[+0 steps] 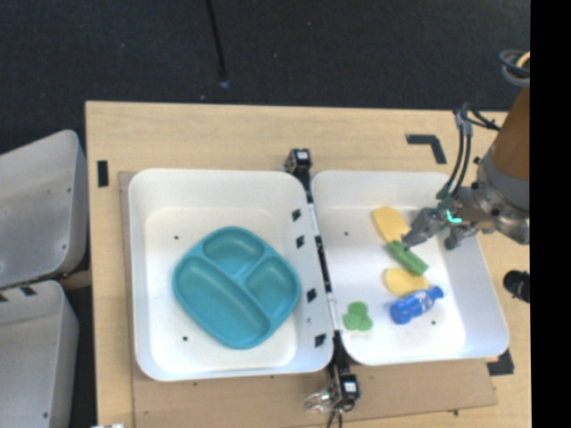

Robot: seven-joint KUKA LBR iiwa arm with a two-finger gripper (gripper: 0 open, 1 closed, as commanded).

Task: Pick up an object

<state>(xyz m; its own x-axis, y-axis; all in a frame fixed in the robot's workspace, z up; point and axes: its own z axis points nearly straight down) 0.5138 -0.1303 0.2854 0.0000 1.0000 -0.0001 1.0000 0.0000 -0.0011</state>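
The right bin [473, 328] holds several small items. A yellow piece [388, 222] lies at its middle, with a green stick [408, 259] just below it, then a second yellow piece [403, 281]. A blue bottle [416, 304] and a small green lump [358, 316] lie nearer the front. My gripper [435, 234] hovers over the right bin, just right of the upper yellow piece. It is open, one finger [417, 231] points toward the yellow piece and green stick, and nothing is between its fingers.
The left bin [143, 239] carries a teal divided plate [236, 285]. A black hinge strip [314, 257] runs between the bins. The wooden bench [223, 132] surrounds both bins, and the arm's cables [462, 150] hang at the right.
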